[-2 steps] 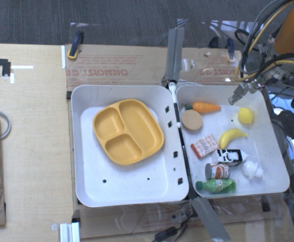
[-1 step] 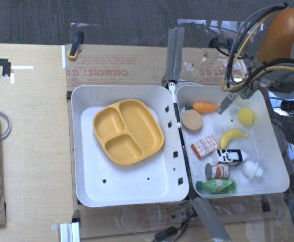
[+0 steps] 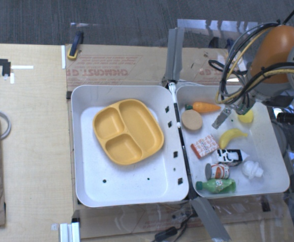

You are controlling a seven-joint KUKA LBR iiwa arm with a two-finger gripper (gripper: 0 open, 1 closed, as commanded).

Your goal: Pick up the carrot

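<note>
With gripper (image 3: 221,119) state impossible to tell, hovering just right of carrot (image 3: 206,107): risk of nudging round disc (image 3: 191,120) at left, or snagging banana (image 3: 232,136) below.

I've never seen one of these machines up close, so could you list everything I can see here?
carrot: one, orange, far end of the right bin, beside the round disc
round disc: one, tan, right bin near the divider
banana: one, yellow, middle of the right bin
lemon-like piece: one, yellow, right bin, by the pincer
snack packet: one, red and white, right bin
black-and-white carton: one, right bin
small can: one, orange and white, right bin
bottle: one, green, near edge of the right bin
white item: one, right bin
divided plate: one, yellow, left bin
bins: two, white, side by side
arm: one, grey and orange, from the right
pincer: one, above the right bin, near the carrot
</note>
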